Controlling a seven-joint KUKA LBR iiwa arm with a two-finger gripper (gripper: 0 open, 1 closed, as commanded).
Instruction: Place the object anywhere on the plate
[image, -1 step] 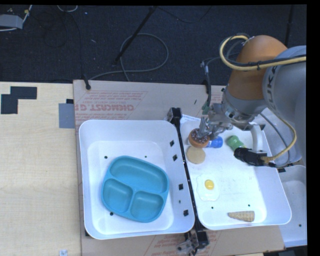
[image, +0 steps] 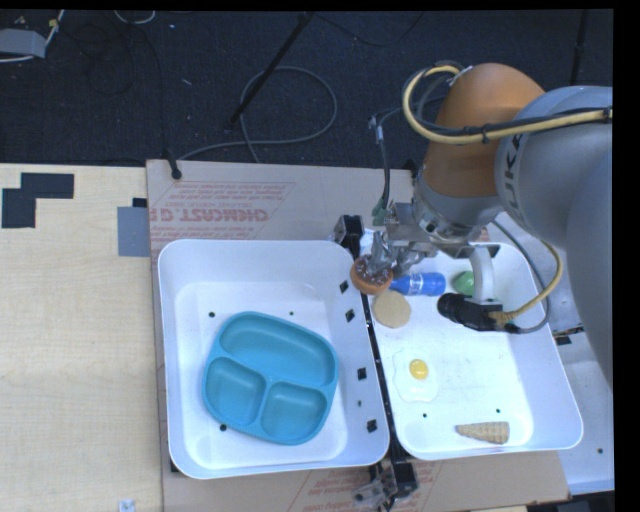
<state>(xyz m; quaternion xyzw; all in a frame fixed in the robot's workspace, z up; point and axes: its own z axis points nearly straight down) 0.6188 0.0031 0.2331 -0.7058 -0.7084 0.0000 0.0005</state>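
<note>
Beside one plate, perhaps six objects.

Bright, even overhead light, slightly soft focus.
Bins are glaring white; faint shadows are lying beneath the gripper; the far background is staying dark.

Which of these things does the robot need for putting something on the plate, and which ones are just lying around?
For the job:
- blue plate in the left bin
- gripper
- small brown round object right at the gripper

Lying about in the right bin:
- fried egg
- tan disc
- blue bottle
- green ball
- ice cream cone
</note>
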